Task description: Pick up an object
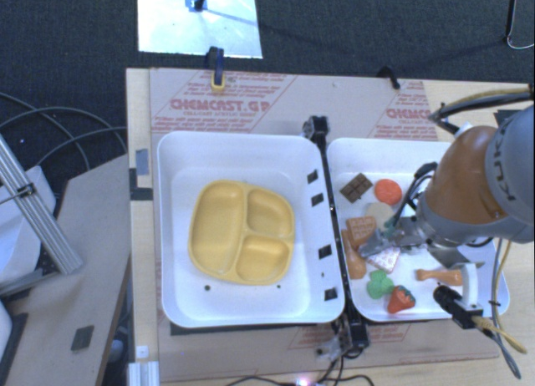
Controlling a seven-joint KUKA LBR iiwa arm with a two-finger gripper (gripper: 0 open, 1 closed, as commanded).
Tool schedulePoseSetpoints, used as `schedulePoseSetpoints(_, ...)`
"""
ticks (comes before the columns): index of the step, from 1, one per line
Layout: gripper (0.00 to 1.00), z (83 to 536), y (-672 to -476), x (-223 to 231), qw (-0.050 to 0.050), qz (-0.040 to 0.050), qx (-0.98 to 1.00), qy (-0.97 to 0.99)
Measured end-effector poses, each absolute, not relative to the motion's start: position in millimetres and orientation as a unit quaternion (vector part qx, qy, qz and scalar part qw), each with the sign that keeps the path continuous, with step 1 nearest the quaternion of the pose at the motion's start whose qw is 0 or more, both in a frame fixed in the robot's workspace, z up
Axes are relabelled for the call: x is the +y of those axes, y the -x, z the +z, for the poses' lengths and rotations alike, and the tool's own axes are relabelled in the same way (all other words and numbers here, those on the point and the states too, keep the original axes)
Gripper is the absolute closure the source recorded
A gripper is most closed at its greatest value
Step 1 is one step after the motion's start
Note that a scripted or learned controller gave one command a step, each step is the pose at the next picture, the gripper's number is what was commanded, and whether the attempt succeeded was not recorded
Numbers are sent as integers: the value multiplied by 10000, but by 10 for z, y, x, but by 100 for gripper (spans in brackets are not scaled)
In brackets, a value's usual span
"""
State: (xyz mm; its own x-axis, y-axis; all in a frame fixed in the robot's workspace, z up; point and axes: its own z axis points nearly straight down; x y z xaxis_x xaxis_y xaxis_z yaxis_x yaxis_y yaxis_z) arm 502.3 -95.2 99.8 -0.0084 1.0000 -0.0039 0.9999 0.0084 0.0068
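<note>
Gripper [386,241], state unclear, low among toy food in right bin [422,149]; yellow tray [241,231] in left bin [180,209].

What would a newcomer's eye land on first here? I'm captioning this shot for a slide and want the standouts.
Probably the yellow divided tray, lying alone in the left bin. Next, the grey and orange arm reaching in from the right, its gripper down among the small toy foods crowding the right bin: a brown waffle piece, an orange round piece and a red strawberry near the front.
</note>
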Motion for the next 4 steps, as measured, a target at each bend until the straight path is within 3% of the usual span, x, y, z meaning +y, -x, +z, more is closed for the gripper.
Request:
schedulePoseSetpoints(1,0,1105,-5073,-856,29,7,7081,-7061)
schedulePoseSetpoints(2,0,881,-4889,-1918,29,36,7050,-7092)
schedulePoseSetpoints(3,0,878,-5276,-1105,51,31,7102,-7040)
schedulePoseSetpoints(4,0,888,-4885,-2117,43,31,7048,-7094)
